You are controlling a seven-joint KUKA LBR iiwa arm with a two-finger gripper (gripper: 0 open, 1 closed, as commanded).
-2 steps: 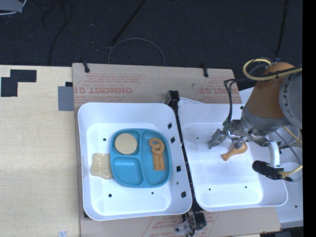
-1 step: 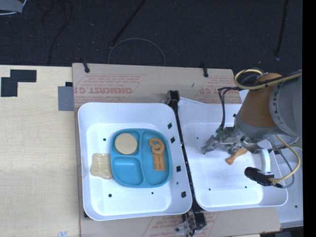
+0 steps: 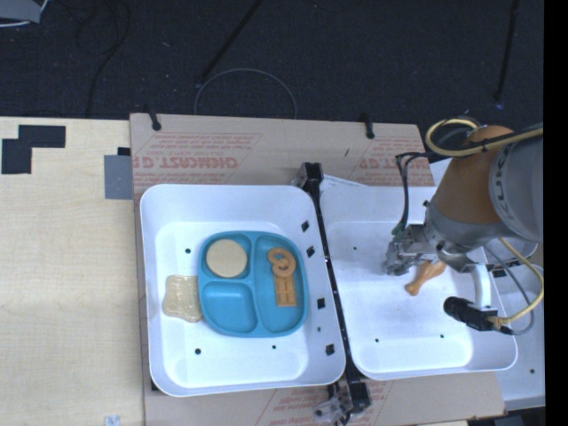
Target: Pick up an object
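My gripper point(image 3: 401, 257) is down in the right bin point(image 3: 382, 344), near its back right part. A small tan wooden piece point(image 3: 425, 276) lies slanted on the bin floor just right of and below the gripper; whether it touches the gripper I cannot tell. In the left bin point(image 3: 169, 362) sits a blue divided tray point(image 3: 232, 313). The tray holds a round tan disc point(image 3: 225, 257) in its back left compartment and a wooden key-shaped piece point(image 3: 283, 276) in its right compartment. A pale yellow spongy piece point(image 3: 181, 297) lies against the tray's left edge.
The arm's grey body and orange band point(image 3: 470, 185) hang over the right bin's back right corner. A black divider point(image 3: 324, 273) runs between the two bins. Cardboard point(image 3: 240, 153) lies under the bins, and the wooden bench point(image 3: 62, 273) extends left.
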